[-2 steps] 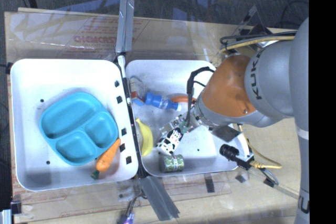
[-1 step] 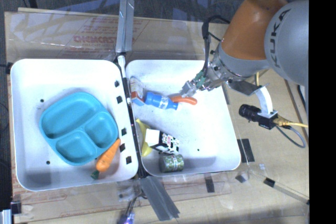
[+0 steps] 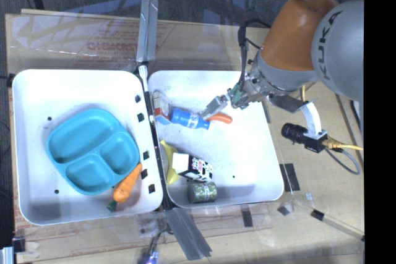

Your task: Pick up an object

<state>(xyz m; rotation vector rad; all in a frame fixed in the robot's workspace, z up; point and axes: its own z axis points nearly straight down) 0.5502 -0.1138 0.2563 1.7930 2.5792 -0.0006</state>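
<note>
A: Where is the gripper (image 3: 213, 109)?
B: Low in the right bin (image 3: 260, 185), near the middle of its floor, its tip at the end of a blue bottle (image 3: 187, 118) that lies on its side toward the bin's left wall.
A: Is it holding the bottle?
B: I cannot tell; the fingers are too small and blurred to read as open or closed. An orange piece (image 3: 221, 119) lies just beside the tip.
A: What else is in that bin?
B: A green can (image 3: 202, 192) on its side at the front edge, and a black-and-white box (image 3: 193, 166) just above it.
A: And the left bin (image 3: 25, 151)?
B: A blue divided plate (image 3: 93, 150), with a toy carrot (image 3: 125, 186) touching its front right corner
</note>
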